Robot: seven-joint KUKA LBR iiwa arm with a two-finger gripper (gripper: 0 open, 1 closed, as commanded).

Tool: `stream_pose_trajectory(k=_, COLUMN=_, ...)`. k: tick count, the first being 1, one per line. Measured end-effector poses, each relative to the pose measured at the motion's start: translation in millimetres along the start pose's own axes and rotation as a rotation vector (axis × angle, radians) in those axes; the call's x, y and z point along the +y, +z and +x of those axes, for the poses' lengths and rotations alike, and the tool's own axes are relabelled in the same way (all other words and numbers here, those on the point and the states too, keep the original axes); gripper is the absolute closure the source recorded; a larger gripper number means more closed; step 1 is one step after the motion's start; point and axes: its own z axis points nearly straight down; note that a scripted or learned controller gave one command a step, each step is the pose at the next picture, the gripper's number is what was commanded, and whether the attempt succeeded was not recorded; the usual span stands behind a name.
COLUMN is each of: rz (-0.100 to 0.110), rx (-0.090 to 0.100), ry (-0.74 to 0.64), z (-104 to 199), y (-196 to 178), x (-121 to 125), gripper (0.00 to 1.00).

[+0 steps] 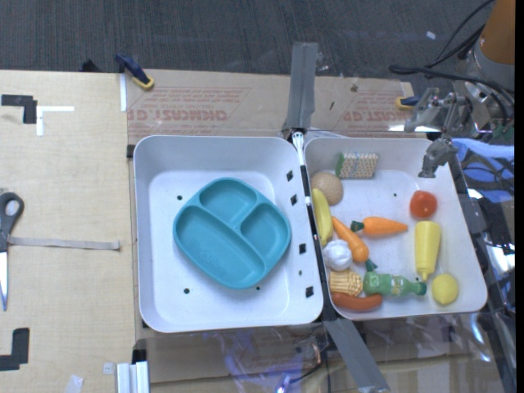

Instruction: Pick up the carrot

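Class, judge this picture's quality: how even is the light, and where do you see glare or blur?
Camera view: light is soft and even, with faint shadows inside the left bin; the carrot and blue plate look sharp; the gripper at upper right is slightly blurred; clear plastic below the bins catches glare.

Blue plate (232,232), tomato (422,205), lemon (444,289)

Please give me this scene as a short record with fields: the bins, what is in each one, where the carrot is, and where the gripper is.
left bin: blue divided plate
right bin: toy foods, among them a tomato, banana, lemon, corn
carrot: near the middle of the right bin, lying flat, tip toward the right
gripper: over the far right corner of the right bin, apart from the carrot
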Motion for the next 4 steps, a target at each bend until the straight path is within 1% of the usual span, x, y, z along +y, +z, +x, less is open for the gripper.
stream_pose_trajectory(k=1, rz=-0.001, rx=0.0, ry=-0.07, z=17, y=93, x=84, gripper=0.0)
stream_pose_trajectory(k=2, rz=0.0, rx=0.003, ry=-0.021, z=85, y=168, x=53, gripper=0.0)
stream_pose_trajectory(k=3, rz=0.0, rx=0.003, ry=0.23, z=93, y=198, x=27, gripper=0.0)
stream_pose_trajectory(k=4, rz=0.001, rx=0.002, ry=0.661, z=114, y=198, x=48, gripper=0.0)
